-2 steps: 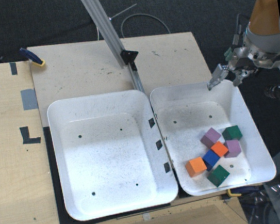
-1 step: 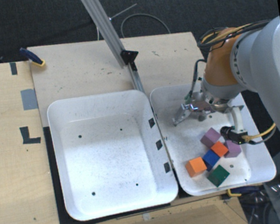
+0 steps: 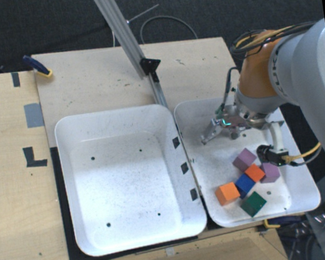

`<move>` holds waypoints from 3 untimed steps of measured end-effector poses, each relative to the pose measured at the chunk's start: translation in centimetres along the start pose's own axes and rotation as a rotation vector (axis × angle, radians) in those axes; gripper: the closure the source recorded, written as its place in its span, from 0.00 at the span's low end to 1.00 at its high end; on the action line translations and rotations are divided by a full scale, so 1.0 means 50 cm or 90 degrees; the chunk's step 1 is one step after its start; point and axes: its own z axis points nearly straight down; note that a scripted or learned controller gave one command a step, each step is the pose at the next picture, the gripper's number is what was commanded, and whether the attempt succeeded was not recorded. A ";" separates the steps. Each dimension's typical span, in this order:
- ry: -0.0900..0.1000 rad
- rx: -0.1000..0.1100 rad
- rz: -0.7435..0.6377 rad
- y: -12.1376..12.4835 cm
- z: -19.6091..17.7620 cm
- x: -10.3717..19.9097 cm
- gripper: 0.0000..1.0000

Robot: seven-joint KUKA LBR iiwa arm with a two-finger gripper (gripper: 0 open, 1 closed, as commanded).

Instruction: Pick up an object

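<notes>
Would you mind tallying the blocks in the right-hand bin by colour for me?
Purple blocks: 2
Orange blocks: 2
Blue block: 1
Green block: 1
Total: 6, all clustered in the right bin.
</notes>
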 end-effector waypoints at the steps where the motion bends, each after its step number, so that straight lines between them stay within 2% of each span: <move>1: 0.000 0.000 0.001 -0.001 -0.019 0.000 1.00; 2: -0.002 -0.006 0.000 0.022 -0.394 -0.015 1.00; 3: -0.002 -0.007 -0.001 0.061 -0.646 -0.052 1.00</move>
